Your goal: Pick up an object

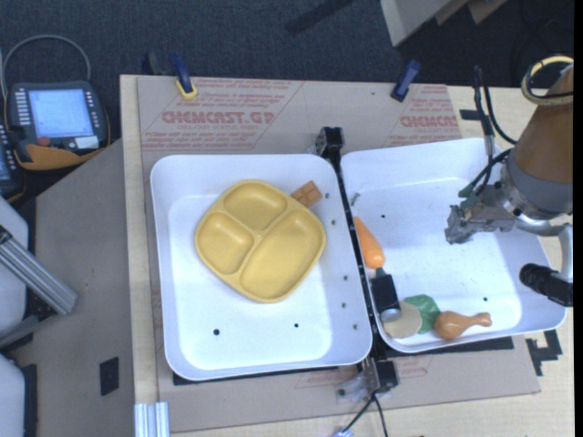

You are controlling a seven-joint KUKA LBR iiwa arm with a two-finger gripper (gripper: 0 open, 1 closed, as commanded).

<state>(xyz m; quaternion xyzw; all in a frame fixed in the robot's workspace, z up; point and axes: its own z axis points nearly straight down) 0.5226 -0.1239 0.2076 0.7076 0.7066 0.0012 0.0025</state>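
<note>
While the arm (547,144) reaches in from 3 o'clock, the scene reads so:
Gripper (463,224): over the right bin (428,167), toward its 2 o'clock part; no object seen in it; whether spread or pressed together cannot be told.
Carrot (368,242): right bin's 9 o'clock edge.
Black block (383,291): at 6 o'clock of the carrot.
Drumstick (460,321): right bin's 6 o'clock edge, beside a green piece (424,305).
Yellow plate (260,239): in the left bin (182,244).

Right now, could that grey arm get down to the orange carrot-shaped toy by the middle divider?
Probably yes. The orange carrot-shaped toy lies uncovered on the right white bin's floor, against its left wall. The tool hovers in that bin with bare floor between. The wall might crowd a grasp.
</note>
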